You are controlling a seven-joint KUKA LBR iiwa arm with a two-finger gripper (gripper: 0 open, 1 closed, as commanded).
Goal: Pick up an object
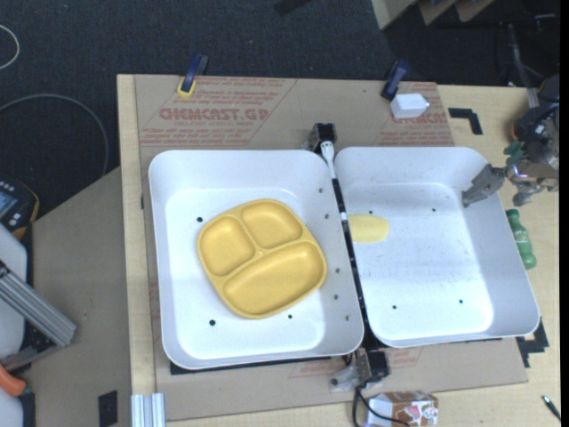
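two white bins sit side by side on the tabletop, which is covered with a brown cardboard sheet that has red print on it.

the left bin has one thing in it: a yellow plate with three sections, two small ones at the far side and one big one at the near side. it lies flat near the middle of the bin, turned a little.

the right bin also has one thing in it: a small pale yellow piece, flat and rounded, lying by the bin's left wall, just beside the black strip where the two bins meet. the rest of that bin's floor is white with little dark specks.

the gripper is at the far right corner of the right bin, over its rim. it is well apart from the yellow piece and the plate. one grey finger points down and left toward the bin. i cannot tell if the fingers are wide or narrow, as they are too small and dark to make out. nothing can be seen between them.

one green thing lies along the outside of the right bin's right edge. two clips hold the cardboard at the far edge, one yellow and blue, one dark blue, and one small white block sits by the second clip.
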